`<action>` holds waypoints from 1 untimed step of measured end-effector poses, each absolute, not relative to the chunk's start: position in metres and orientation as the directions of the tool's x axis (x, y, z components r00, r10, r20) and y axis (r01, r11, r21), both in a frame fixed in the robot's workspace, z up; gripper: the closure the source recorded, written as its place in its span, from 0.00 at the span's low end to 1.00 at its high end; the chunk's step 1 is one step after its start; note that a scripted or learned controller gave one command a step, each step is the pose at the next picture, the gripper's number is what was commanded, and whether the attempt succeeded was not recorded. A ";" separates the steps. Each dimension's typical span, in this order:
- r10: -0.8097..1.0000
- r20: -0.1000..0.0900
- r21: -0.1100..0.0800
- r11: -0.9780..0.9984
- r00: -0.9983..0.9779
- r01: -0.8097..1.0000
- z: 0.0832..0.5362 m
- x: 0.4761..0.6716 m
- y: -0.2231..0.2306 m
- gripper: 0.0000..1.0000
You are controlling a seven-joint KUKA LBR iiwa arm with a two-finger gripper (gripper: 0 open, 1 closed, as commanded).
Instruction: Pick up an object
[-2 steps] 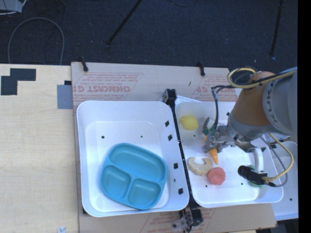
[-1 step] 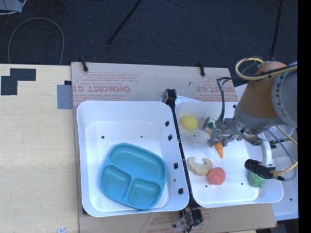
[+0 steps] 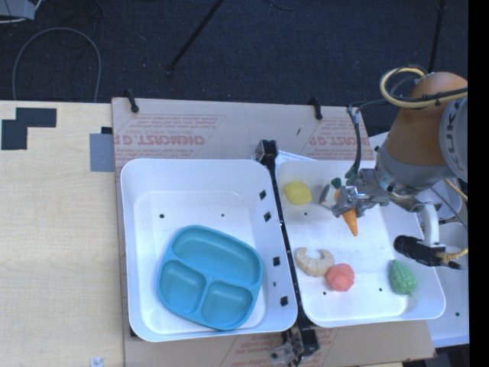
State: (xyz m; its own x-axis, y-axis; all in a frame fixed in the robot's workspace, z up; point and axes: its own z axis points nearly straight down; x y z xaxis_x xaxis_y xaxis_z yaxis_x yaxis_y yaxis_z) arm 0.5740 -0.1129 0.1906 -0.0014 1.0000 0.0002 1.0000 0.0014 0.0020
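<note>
1. On the pale wooden bench (image 3: 53,243), a brown cardboard sheet (image 3: 191,132) with red printing lies under two shallow white bins set side by side, their inner walls touching along a black divider.
2. The left bin (image 3: 145,182) takes up the middle of the view.
3. The right bin (image 3: 382,297) sits beside it, nearer the arm, and contains all the small items.
4. The grey arm (image 3: 424,136), with its orange band uppermost, reaches in from the right over the right bin's far corner.
5. A blue divided plate (image 3: 210,277) with three compartments lies flat in the left bin, toward the near side.
6. The gripper (image 3: 348,203) hangs over the far half of the right bin, pointing down; I cannot tell whether the claw is apart or together.
7. A beige curved piece (image 3: 313,261) lies on the bin floor near the divider.
8. A red round piece (image 3: 340,277) sits just beside it, touching or nearly so.
9. A green bumpy piece (image 3: 403,277) rests by the right wall, well apart from the red one.
10. A yellow rounded piece (image 3: 298,193) lies in the far left corner of the right bin.
11. An orange cone-shaped piece (image 3: 351,222) shows directly below the gripper, tip pointing toward the near side, its wide end meeting the gripper; whether it is gripped cannot be told.
</note>
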 end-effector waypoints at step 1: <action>1.000 0.000 0.003 0.001 -0.001 1.000 0.244 0.575 -0.114 1.00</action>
State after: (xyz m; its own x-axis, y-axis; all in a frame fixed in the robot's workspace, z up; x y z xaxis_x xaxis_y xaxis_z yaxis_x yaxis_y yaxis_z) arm 0.5749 -0.1141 0.2435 -0.0014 1.0000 -0.0004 1.0000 0.0014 0.0029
